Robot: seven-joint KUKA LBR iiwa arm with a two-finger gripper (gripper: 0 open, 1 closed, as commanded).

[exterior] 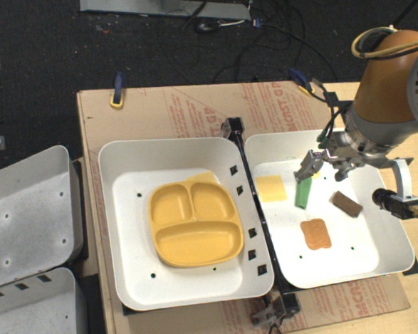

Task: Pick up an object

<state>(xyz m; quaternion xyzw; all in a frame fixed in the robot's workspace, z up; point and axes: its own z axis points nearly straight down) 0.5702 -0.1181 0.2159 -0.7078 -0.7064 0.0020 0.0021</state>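
Over the right bin [393,246] hangs my gripper [325,167], and it is open, its two fingers spread apart with nothing between them. A green block [303,192] lies on the bin floor just below the left finger [310,164]. I cannot tell whether that finger touches it. A pale yellow square [271,189] rests to the block's left. A small dark brown block [346,204] sits below the right finger, and an orange-brown toast-shaped piece [316,234] lies nearer the front.
The left bin [124,276] holds a yellow divided tray [196,223] with a pale yellow flat piece [204,177] peeking from behind it. A black divider [254,217] separates the bins. Grey panels [26,211] stand off the bench at the left.
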